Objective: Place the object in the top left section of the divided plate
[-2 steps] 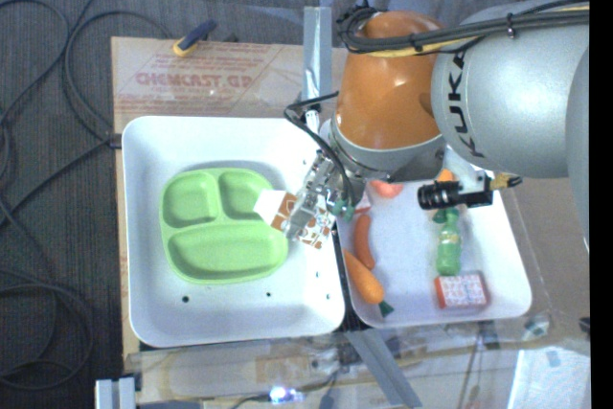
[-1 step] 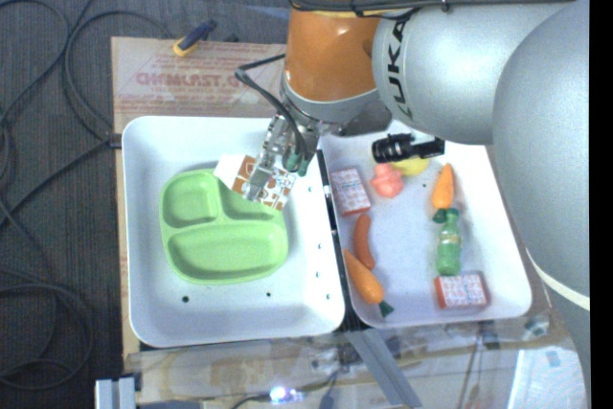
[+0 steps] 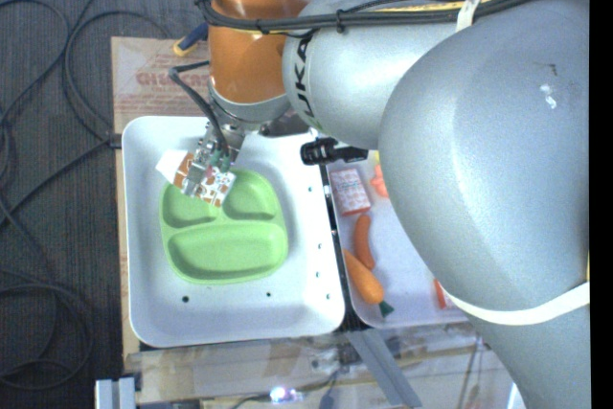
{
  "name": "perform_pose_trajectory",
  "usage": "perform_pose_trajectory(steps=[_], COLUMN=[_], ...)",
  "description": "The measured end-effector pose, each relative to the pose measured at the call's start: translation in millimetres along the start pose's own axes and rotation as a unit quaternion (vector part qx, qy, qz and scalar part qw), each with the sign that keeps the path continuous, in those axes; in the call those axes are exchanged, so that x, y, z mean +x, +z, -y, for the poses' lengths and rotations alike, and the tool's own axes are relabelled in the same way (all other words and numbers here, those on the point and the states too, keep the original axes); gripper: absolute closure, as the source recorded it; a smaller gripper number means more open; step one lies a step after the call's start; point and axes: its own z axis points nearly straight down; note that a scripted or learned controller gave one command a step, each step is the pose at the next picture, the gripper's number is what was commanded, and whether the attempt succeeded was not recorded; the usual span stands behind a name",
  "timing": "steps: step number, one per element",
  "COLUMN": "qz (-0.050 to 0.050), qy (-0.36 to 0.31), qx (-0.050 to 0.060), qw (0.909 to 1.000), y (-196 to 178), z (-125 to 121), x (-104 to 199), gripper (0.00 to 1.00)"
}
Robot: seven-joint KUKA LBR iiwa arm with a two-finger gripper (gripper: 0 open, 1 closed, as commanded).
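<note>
Camera view is showing the gripper (image 3: 206, 170) hovering over the upper-left section of the green divided plate (image 3: 226, 249), a thin white-and-orange packet (image 3: 174, 167) apparently between its jaws. It looks light and flexible, so gripping an edge suits it best.

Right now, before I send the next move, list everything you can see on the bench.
Bins: two, white, side by side on the bench.
Divided plate: one, green, in the left bin.
Flat white and orange item: one, at the plate's top left edge, under the gripper; identity unclear.
Carrot: one, orange, in the right bin.
Sausage-like piece: one, red-orange, above the carrot.
Packet: one, red and white, in the right bin.
Arm: one, grey with orange band.
Gripper: one, over the plate's top left section.
</note>
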Motion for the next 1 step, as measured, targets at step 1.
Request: perform_pose_trajectory(steps=[1], qz=[0.001], qy=[0.0], qx=[0.0], qw=[1.0], y=[-0.4], z=[0.0], x=[-0.3], gripper=[0.0])
